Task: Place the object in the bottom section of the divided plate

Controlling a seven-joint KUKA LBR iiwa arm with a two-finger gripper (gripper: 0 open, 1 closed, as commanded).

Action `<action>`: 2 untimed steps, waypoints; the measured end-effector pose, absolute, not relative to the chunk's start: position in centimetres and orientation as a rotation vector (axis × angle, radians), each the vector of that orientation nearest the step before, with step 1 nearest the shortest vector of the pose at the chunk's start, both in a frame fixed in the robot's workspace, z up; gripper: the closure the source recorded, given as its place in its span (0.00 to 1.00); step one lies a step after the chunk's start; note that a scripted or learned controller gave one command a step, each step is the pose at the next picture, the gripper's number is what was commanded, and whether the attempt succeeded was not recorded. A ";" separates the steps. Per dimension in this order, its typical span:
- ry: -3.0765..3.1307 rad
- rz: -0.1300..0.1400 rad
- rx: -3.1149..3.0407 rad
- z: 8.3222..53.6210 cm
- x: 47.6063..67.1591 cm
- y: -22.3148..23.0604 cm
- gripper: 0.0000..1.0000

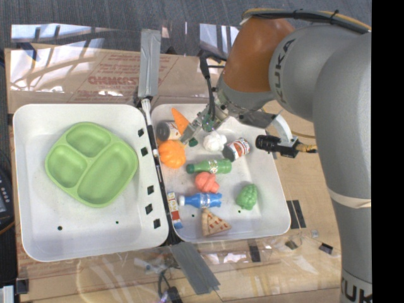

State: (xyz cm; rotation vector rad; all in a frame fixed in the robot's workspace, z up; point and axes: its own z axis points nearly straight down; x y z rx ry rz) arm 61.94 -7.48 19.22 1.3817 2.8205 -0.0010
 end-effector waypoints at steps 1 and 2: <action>2.470 -0.006 1.951 19.1 59.1 2.3 1.00; 1.793 -0.011 2.588 16.3 57.0 10.3 1.00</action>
